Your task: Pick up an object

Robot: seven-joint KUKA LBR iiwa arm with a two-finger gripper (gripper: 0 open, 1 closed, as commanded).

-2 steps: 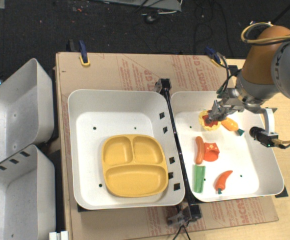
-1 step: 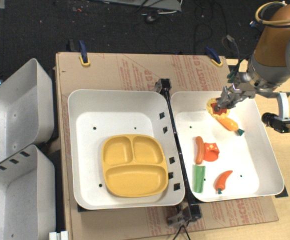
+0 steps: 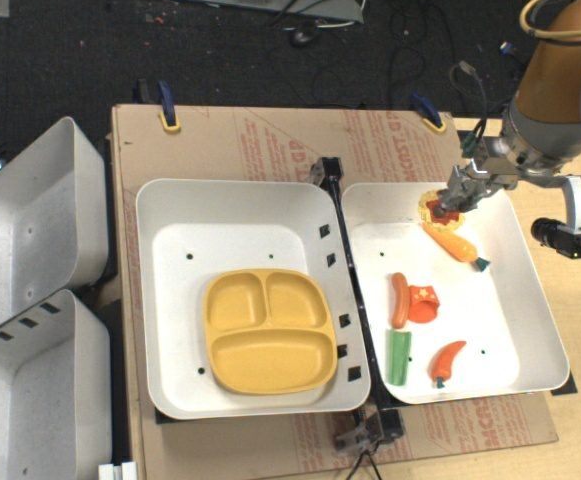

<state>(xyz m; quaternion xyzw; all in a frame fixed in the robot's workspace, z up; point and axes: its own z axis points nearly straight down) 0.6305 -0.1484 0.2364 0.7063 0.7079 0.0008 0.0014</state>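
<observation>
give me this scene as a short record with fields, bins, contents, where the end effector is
left bin: yellow divided plate
right bin: orange carrot, sausage, red pepper piece, green stick, red chili, yellow-red item
end effector: at right bin's far edge, over the yellow-red item
grasp: cannot tell

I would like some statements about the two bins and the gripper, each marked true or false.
1. The yellow divided plate lies in the left bin. True.
2. The gripper is above the left bin. False: it is at the far edge of the right bin.
3. The green stick lies on the plate. False: it lies in the right bin.
4. The orange carrot lies in the right bin near the gripper. True.
</observation>
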